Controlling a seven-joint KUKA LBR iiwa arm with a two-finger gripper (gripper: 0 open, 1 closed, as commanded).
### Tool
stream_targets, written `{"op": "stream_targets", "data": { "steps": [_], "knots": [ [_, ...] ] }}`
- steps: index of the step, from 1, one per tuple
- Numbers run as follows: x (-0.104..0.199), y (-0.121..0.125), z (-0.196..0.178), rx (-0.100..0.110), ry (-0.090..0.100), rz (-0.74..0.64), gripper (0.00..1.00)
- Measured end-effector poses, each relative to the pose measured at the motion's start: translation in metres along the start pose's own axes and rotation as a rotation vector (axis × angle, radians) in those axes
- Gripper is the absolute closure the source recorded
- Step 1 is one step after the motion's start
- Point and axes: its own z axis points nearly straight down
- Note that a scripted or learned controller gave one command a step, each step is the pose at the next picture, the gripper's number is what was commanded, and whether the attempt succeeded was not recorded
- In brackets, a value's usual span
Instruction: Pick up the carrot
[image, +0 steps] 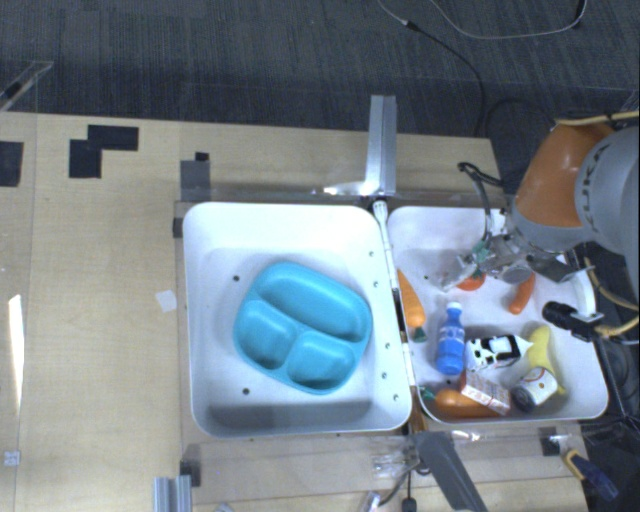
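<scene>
The carrot (411, 304), as I read it, is the long orange piece lying against the left wall of the right bin (590, 405), just beside the divider between the two bins. There are other orange things in there: one short piece near the arm at the bin's right side (521, 293), and another at the bottom edge (462, 403), so I can't be fully sure which is meant. A blue bottle (451, 340) stands just right of the long one, with a black-and-white toy (497, 350) and a yellow item (541, 346) further right.

My gripper (487, 256) sits low over the upper part of the right bin, close to a small orange-red scrap. I cannot tell from this slant how it is set or whether anything is in it. Judging from how things lie, the pick is not done: the long carrot rests on the bin floor, apart from the gripper, so the approach, grasp and lift are all left.

The left bin (215, 400) holds a blue divided tray (300, 325). Both bins sit on a pale wooden table (90, 330) with black marker patches, dark carpet beyond, and a cable trailing across it.
</scene>
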Motion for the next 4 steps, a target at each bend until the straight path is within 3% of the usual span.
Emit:
{"op": "stream_targets", "data": {
  "steps": [1, 2, 3, 4],
  "knots": [
    [0.001, 0.003, -0.013, -0.007, -0.002, -0.002, 1.00],
    [0.014, 0.012, -0.101, 0.006, 0.001, 0.319, 1.00],
    [0.057, -0.065, -0.115, 0.010, 0.001, 0.616, 1.00],
    [0.130, -0.051, -0.097, 0.011, 0.001, 0.854, 1.00]
  ]
}}
